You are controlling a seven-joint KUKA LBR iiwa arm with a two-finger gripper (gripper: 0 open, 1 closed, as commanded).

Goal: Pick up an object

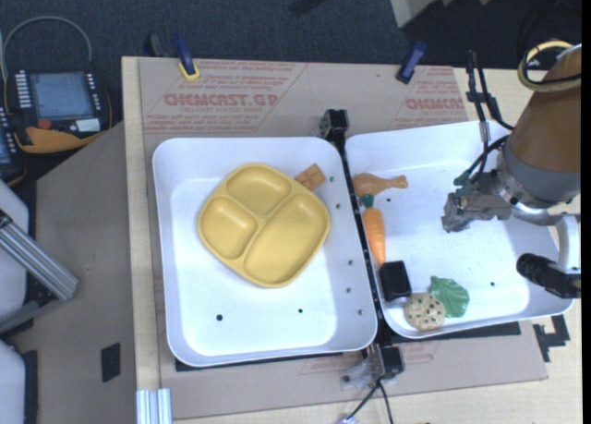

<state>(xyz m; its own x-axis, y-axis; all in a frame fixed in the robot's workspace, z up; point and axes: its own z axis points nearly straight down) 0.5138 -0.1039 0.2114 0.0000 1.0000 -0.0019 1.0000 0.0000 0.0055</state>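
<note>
In the right bin (pixel 517 307), nearest are a cookie (pixel 425 311), a green leaf (pixel 452 294) and a black block (pixel 395 279); farther, a carrot (pixel 374 235) and a drumstick (pixel 379 184). My gripper (pixel 464 211) hovers right of them; its fingers I cannot tell. The left bin (pixel 249 330) holds a yellow plate (pixel 264 224). The far cardboard (pixel 277 90) reads "CHEMCAST".

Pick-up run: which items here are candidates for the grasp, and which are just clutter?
Candidates, right bin:
carrot
drumstick
black block
cookie
green leaf
gripper above the bin floor

Lying about:
yellow divided plate, left bin
brown piece
teach pendant
</note>
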